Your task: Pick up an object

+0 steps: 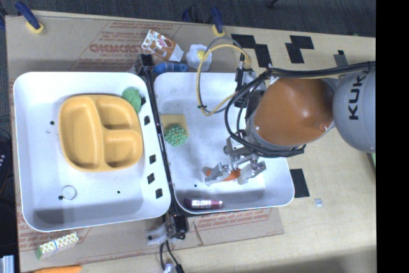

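My gripper (234,171) is low over the front part of the right bin (192,89), under the orange wrist band. A small orange bit (232,174) shows right at the gripper; I cannot tell whether it is a loose object or held. To the gripper's left, a green spiky ball (176,134) rests on a yellow sponge (172,121). A small dark red and white tube (204,203) lies by the bin's front wall, below and left of the gripper.
The left bin (32,137) holds a yellow divided tray (101,131) with a green object (133,98) at its far right corner. A yellow cable (201,83) loops over the right bin's back. Packets and clutter (167,51) lie behind the bins.
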Tool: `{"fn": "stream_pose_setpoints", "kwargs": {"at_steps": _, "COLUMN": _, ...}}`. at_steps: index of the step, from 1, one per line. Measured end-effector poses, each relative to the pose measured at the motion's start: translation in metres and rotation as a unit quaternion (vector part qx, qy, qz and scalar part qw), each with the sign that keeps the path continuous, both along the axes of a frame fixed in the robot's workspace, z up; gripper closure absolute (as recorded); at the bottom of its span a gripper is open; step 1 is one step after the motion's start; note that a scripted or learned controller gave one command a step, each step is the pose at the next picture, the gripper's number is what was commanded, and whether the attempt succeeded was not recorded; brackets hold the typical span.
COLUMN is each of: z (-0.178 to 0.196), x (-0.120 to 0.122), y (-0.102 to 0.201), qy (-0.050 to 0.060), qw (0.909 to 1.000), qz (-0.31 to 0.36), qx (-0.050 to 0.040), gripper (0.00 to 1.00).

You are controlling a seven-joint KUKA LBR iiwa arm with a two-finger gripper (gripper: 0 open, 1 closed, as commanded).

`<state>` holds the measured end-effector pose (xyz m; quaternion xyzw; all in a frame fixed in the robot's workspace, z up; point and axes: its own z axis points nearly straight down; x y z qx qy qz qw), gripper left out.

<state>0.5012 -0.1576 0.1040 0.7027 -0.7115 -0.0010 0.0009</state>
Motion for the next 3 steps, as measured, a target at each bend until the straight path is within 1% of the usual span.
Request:
{"fn": "stream_pose_setpoints", "kwargs": {"at_steps": 1, "z": -0.009, "x": -0.019, "y": 0.037, "qy": -0.009, "qw": 0.9888, "qz": 0.149, "qx": -0.0035, "gripper": 0.00}}
{"fn": "stream_pose_setpoints", "kwargs": {"at_steps": 2, "z": -0.010, "x": -0.008, "y": 0.062, "qy": -0.006, "qw": 0.9638, "qz": 0.266, "qx": -0.0030, "gripper": 0.00}}
{"fn": "stream_pose_setpoints", "kwargs": {"at_steps": 3, "z": 0.044, "x": -0.014, "y": 0.050, "qy": 0.000, "qw": 0.9044, "qz": 0.427, "qx": 0.0008, "gripper": 0.00}}
